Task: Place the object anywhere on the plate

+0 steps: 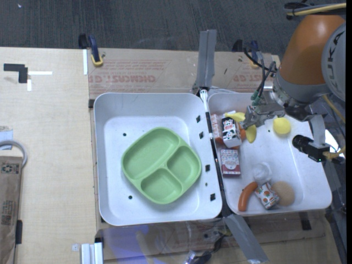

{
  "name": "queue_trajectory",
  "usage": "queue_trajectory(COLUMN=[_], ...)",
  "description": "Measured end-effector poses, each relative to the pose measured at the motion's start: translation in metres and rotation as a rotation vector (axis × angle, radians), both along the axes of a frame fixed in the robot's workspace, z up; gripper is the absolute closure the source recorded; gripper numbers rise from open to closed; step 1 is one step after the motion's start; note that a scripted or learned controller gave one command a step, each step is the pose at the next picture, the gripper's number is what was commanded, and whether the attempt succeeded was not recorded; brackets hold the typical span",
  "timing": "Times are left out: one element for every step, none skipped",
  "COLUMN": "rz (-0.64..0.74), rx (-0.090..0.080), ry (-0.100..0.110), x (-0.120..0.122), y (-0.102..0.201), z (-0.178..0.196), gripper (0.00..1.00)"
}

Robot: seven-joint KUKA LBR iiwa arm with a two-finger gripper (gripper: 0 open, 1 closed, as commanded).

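Claw [252, 116] hovers over banana [246, 126] in right bin [313, 197], aperture indiscernible; green plate [160, 165] waits left for placement.

Green three-compartment plate [161, 165] flat in left bin [104, 164]

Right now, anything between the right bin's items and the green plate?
Only the bins' adjoining walls. The green plate lies open in the left bin; the gripper hangs over the banana in the right bin.

Green three-compartment plastic plate [161, 165]: smooth, matt. White plastic bins [107, 164]: smooth, slightly glossy. Light wooden table [44, 120]: matt. Orange arm band [308, 37]: glossy.
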State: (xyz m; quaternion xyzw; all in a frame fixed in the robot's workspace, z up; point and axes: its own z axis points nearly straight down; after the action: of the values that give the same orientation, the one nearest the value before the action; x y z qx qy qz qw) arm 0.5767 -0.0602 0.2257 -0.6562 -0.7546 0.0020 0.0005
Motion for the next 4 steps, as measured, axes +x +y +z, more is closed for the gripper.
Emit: queue_trajectory(rz=[0.183, 0.105, 0.346, 0.627], rx=[0.002, 0.001, 0.001, 0.003], ry=[-0.001, 0.002, -0.002, 0.001], x=[-0.032, -0.021, -0.042, -0.025], y=[0.053, 0.139, 0.197, 0.176], z=[0.016, -0.036, 0.000, -0.061], gripper=[1.00, 1.00, 1.00, 1.00])
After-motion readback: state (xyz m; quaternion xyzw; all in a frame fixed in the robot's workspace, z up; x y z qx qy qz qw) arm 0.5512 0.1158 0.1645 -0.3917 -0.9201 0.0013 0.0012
